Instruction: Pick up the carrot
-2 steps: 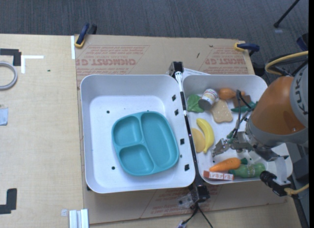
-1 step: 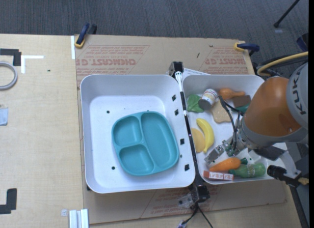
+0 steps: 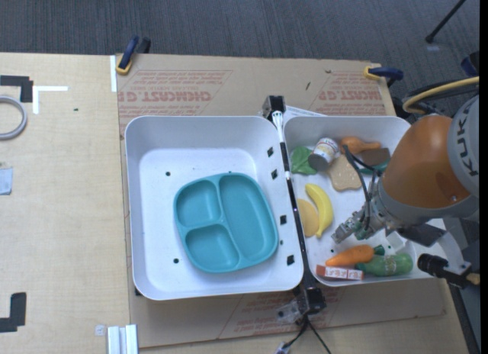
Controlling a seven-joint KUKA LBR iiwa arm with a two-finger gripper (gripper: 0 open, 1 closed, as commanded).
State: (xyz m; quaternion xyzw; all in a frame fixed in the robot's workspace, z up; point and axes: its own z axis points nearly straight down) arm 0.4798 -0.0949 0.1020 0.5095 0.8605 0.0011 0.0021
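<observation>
The gripper is hovering just above the carrot in the right bin, holding nothing, and it is risking to catch the green bottle beside.

Grey arm, orange band

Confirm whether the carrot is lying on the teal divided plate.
No. The carrot lies in the right bin, near its front edge, while the teal plate sits in the left bin.
</observation>
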